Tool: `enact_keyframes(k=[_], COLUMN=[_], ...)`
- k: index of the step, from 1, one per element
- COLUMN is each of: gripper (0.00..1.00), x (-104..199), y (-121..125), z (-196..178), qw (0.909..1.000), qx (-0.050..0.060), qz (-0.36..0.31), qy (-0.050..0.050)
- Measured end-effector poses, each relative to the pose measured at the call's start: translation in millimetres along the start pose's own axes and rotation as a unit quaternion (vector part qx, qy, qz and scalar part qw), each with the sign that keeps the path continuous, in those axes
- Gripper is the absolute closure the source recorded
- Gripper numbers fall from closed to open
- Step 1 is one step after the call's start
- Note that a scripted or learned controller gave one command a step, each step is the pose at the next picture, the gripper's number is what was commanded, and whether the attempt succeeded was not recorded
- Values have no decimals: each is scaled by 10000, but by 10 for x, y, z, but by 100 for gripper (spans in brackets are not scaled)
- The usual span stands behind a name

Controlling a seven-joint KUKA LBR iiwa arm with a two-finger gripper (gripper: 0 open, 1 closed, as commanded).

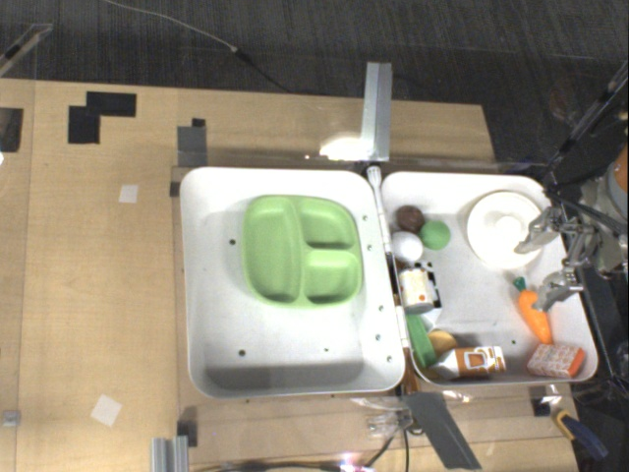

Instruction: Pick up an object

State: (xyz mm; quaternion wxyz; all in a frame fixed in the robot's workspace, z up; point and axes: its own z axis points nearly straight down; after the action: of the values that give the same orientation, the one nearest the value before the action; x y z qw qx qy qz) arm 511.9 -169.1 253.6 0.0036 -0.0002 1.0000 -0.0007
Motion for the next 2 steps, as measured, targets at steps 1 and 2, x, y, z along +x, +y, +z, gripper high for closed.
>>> enact_keyframes(k=[1,2], gripper=[0,0], x=[56,89], y=[-303,-338], z=[1512,1620], qw=[9990,10000], qx=[-10,5], qz=[-441,-5], qy=[29,-47])
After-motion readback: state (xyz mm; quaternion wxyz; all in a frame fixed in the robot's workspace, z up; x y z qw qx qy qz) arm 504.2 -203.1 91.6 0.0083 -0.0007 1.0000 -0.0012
